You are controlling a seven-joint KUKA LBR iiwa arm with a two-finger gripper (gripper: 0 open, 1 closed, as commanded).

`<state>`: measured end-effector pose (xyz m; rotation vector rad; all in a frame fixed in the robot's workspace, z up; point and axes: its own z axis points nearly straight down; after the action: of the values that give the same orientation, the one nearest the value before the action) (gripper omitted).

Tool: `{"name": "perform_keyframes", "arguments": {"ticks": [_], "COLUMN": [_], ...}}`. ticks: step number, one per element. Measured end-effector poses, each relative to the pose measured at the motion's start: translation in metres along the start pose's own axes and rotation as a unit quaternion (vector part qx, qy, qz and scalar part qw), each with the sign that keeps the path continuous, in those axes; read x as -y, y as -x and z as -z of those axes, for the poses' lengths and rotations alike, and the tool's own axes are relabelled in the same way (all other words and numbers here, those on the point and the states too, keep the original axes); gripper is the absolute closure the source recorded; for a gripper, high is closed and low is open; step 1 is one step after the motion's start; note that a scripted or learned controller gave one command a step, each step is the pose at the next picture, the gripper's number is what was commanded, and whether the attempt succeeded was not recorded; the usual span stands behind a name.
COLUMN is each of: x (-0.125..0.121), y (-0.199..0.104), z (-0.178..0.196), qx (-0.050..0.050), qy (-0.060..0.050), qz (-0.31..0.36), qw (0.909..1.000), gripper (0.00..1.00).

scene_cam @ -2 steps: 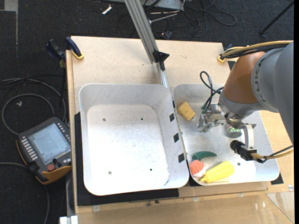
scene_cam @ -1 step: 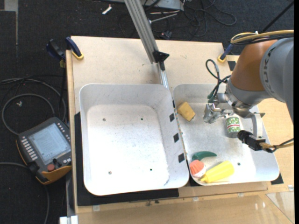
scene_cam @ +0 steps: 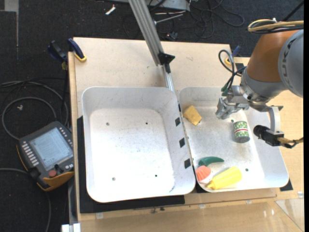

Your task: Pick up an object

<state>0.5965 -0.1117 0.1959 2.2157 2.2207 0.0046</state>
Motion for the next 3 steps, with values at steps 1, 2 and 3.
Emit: {"name": "perform_keyframes", "arguments": {"ticks": [1, 2, 3], "x": [0.004, 0.003, 0.016], "y": [0.001, -0.053, -0.107], "z": [0.044, 0.053, 0.056], "qx": [0.0, -0.001, -0.002], "qy": [0.0, -0.001, -0.003], "qz": [0.0, 0.003, 0.003], "qw": [1.0, 1.0, 1.0], "gripper": [1.0, 1.0, 1.0]}}
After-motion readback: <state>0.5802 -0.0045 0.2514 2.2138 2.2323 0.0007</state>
